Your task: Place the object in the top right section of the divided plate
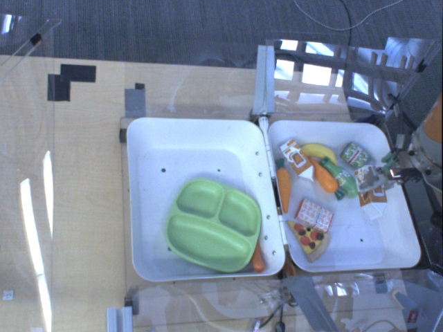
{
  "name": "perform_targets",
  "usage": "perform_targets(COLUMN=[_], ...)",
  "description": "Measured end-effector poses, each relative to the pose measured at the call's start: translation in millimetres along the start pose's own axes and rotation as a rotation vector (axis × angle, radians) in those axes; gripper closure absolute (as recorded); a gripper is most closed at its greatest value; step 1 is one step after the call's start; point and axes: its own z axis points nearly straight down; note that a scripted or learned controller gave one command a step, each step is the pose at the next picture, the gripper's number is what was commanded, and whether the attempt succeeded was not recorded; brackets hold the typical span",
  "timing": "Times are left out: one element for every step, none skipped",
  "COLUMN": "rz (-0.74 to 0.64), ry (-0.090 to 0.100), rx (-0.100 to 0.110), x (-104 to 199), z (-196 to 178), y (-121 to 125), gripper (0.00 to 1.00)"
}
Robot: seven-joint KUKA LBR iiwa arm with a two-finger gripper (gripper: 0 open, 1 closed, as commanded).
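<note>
Two shallow white bins side by side: left bin (149, 185) and right bin (360, 244). One green divided plate (213, 223), three sections. One banana (318, 151), one pizza slice (309, 237), two carrots (324, 174) (283, 189), several small cartons, exact count unclear in the clutter.

We see the arm (430, 126) at the right edge — a rounded grey body with an orange patch on it, partly cut off by the frame. From it a pale, light-grey wrist section runs leftward into the gripper (374, 176), a small cluster of metallic grey parts with dark fittings. We make out a green spot near the wrist joint — too small and blurred for us to identify.
</note>
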Motion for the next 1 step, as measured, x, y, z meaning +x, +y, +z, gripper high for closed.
perform_targets(rz=[0.0], ry=[0.0], rx=[0.0], x=[0.0], z=[-0.1], y=[0.0], gripper=[0.0])
